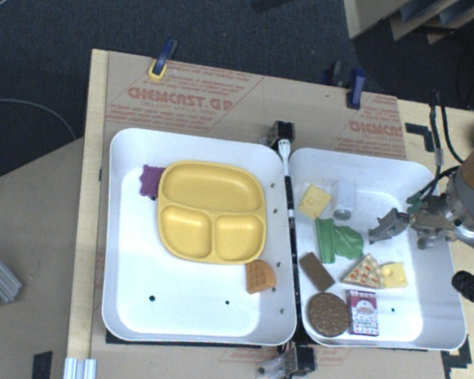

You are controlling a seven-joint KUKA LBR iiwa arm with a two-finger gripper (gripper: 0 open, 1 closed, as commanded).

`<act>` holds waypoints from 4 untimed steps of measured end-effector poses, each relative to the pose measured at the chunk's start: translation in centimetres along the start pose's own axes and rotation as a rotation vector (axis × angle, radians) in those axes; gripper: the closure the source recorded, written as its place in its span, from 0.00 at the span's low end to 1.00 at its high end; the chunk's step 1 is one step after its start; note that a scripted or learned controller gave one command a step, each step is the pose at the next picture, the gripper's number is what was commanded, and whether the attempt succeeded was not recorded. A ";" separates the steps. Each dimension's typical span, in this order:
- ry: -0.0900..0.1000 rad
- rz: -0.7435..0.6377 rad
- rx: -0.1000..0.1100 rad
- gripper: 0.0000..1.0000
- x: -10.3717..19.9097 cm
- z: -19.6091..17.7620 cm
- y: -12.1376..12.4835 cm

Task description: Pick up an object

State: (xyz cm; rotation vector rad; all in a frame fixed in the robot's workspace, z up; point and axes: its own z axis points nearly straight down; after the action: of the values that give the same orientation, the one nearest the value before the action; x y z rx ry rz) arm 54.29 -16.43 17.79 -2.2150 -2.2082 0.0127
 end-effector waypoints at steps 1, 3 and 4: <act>-0.003 -0.003 -0.014 0.00 0.0 -0.7 0.3; -0.002 -0.003 -0.011 0.00 0.4 8.8 0.2; -0.005 -0.002 -0.018 1.00 0.3 7.5 0.3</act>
State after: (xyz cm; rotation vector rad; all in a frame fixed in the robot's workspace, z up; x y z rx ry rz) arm 54.45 -16.10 10.31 -2.2244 -2.2211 -0.0016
